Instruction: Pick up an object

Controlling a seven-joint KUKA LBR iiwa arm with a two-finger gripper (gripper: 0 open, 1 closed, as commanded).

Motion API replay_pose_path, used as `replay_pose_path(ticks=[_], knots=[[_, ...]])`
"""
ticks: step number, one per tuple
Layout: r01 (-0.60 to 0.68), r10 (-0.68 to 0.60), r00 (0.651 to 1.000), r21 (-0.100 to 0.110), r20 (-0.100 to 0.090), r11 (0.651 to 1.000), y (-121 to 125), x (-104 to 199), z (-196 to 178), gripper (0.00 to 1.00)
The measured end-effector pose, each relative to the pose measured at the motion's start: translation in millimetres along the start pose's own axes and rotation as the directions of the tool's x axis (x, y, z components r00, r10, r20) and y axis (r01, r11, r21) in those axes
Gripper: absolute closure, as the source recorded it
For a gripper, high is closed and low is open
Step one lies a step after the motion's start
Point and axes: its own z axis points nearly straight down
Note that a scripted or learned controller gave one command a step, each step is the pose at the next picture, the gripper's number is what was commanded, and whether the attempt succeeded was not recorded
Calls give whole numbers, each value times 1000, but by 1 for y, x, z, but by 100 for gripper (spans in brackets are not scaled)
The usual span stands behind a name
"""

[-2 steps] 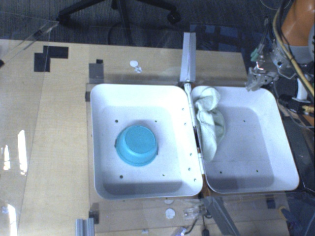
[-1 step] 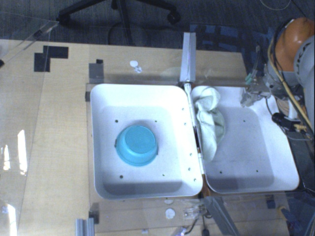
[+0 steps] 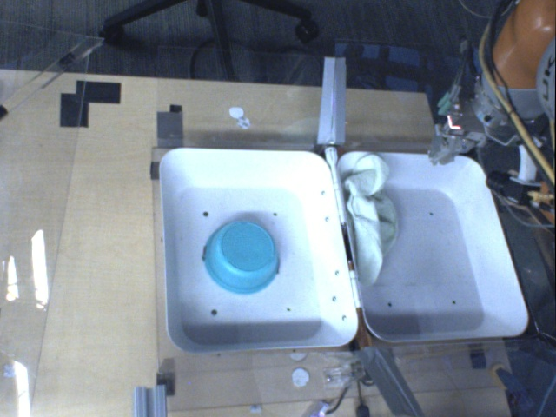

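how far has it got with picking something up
Nothing looks done: the blue bowl sits upside down in the left bin, the white cloth lies against the right bin's left wall. The pincer hovers at the right bin's far corner. The whole grasp and lift remain.

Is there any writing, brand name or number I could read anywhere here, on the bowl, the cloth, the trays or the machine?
None can be read.
Blue bowl: plain, no lettering.
White cloth: plain.
Left bin and right bin: unmarked.
Black shapes on the bench: tape patches, not letters.
Gripper: too small and blurred to show any label.
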Motion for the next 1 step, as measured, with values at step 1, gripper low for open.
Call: replay_pose_path(ticks=[1], knots=[[59, -59, 998, 5, -1, 998, 7, -36, 116, 100]])
